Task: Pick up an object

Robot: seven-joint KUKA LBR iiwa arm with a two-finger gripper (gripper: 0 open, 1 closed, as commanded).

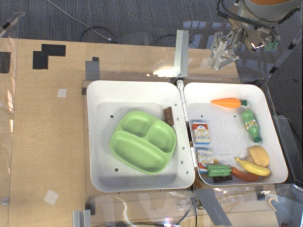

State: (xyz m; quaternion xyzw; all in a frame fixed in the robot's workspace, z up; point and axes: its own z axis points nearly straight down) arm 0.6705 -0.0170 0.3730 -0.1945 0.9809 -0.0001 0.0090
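My gripper (pixel 221 56) hangs high above the bench, beyond the back edge of the right bin (pixel 265 96), with nothing between its fingers. In that bin lie an orange carrot (pixel 227 103), a green bottle (pixel 250 124), two small cartons (pixel 200 132), a tan potato-like piece (pixel 259 155), a yellow banana (pixel 253 168), a reddish piece (pixel 244 175) and a dark green item (pixel 219 170). The left bin (pixel 102 96) holds a green divided plate (pixel 144 141) and a small brown bar (pixel 168 117).
A metal post (pixel 181 53) stands upright behind the divider between the bins. Black tape marks (pixel 46 55) lie on the wooden bench at the back left. Clear panels edge the bench on the left and right.
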